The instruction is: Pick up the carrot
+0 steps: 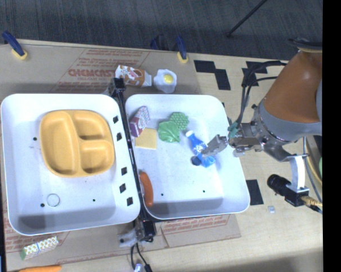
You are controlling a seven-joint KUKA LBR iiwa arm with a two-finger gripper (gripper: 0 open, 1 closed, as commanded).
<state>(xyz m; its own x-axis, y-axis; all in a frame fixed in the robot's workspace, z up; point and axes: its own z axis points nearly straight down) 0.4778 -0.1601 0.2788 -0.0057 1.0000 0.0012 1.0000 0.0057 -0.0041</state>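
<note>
Two white bins [22,208] sit on my bench. My pincer [215,145] hovers by the blue packet [198,149]; its grip I cannot tell. Nothing's picked yet: the carrot [146,188] lies against the right bin's left wall, well apart.

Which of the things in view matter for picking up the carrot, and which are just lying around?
For the job:
carrot, against the right bin's left wall
pincer, over the blue bottle

Lying about:
blue bottle
green broccoli
yellow cheese slice
yellow divided plate in the left bin
fried egg outside the bins
</note>
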